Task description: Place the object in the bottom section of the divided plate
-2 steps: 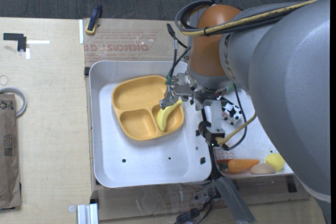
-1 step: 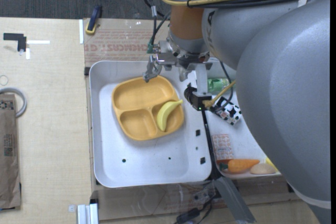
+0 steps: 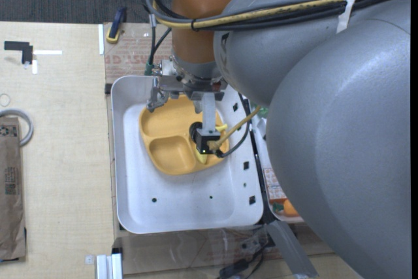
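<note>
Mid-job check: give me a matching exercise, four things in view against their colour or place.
1 divided plate
2 bin
3 paper bag
4 blue-handled tool

A brown, view's left edge
B white, holds the plate
C past the bin's top-left corner
D yellow, inside the bin

Pairs: 1-D, 2-B, 3-A, 4-C

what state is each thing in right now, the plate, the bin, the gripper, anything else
divided plate, right way up, lying flat in the bin; the two sections in sight are bare, the right part is hidden
white bin, upright, holding the plate
gripper, down over the plate's right side
blue and yellow tool, lying on the bench beyond the bin, untouched
</note>
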Motion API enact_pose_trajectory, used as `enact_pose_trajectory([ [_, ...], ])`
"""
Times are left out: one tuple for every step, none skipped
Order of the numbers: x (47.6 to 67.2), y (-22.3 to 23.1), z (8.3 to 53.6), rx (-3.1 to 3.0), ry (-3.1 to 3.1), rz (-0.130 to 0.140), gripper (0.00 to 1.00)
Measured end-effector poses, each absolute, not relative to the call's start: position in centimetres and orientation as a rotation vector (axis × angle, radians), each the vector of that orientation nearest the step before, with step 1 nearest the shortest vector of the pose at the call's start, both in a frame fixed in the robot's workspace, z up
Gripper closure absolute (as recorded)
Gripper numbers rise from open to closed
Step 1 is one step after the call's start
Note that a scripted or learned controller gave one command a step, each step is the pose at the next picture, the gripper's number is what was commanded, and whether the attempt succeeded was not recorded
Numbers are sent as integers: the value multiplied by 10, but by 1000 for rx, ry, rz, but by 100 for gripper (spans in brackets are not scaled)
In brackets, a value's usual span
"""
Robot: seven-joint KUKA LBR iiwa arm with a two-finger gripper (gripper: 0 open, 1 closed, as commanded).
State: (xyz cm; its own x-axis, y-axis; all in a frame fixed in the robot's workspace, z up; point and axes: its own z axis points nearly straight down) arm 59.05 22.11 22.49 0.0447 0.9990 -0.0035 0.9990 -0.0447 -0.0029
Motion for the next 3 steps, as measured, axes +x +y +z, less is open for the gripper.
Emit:
enact_pose_trajectory([
  [542, 199, 288, 2302, 2137, -8, 0],
  [524, 165, 277, 2766, 1488, -12, 0],
  [525, 164, 284, 2761, 1492, -22, 100],
])
